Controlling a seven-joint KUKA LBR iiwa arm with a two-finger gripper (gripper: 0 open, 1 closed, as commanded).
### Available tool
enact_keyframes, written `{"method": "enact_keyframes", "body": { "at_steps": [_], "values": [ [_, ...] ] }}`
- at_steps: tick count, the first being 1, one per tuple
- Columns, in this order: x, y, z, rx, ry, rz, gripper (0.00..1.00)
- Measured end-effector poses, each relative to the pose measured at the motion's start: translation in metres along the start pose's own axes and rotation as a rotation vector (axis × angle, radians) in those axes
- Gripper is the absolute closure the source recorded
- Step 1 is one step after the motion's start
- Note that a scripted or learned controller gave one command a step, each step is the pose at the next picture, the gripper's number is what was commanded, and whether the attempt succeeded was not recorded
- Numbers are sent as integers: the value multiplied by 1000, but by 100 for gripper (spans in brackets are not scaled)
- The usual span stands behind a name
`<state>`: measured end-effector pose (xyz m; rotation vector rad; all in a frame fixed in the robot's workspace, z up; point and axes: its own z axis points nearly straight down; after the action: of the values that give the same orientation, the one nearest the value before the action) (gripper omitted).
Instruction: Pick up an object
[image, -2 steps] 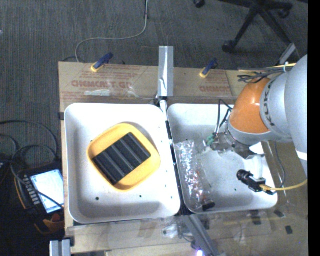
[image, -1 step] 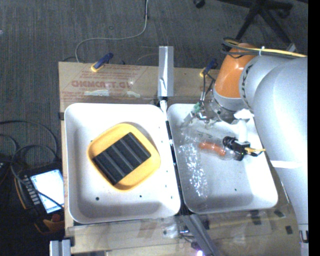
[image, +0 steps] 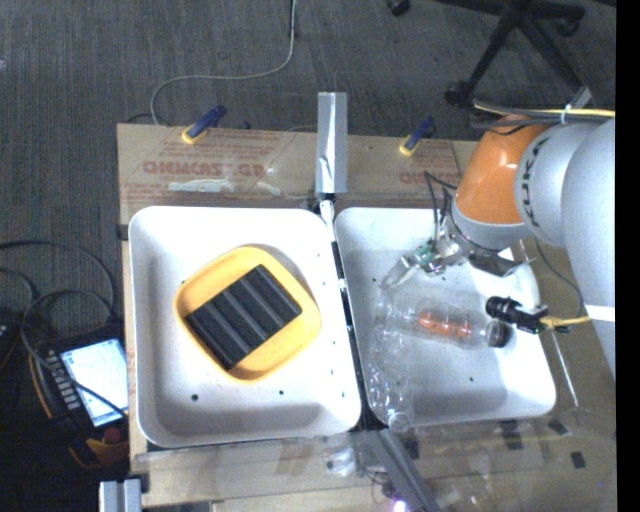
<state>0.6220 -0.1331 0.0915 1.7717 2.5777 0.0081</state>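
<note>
A clear plastic bottle (image: 440, 322) with an orange-tinted middle lies on its side in the right bin (image: 520, 395). A second clear bottle (image: 385, 385) lies along that bin's left wall, its cap towards the front. My gripper (image: 432, 256) hangs over the back of the right bin, just behind the first bottle's left end. The grey arm with its orange band (image: 500, 190) hides most of it. In the left bin (image: 160, 400) rests a yellow object with a black ribbed top (image: 247, 312).
A metal divider post (image: 331, 140) stands at the back between the bins. Two blue clamps (image: 203, 122) hold a cardboard sheet behind the bins. A black fitting with a yellow cable (image: 512, 312) sits at the right of the bottle.
</note>
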Motion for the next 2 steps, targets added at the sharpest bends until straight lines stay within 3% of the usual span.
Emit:
{"method": "enact_keyframes", "body": {
  "at_steps": [1, 2],
  "values": [
    [1, -72, -1, 1, 0, -30, 0],
    [23, -126, -129, 12, 7, 35, 0]
  ]
}}
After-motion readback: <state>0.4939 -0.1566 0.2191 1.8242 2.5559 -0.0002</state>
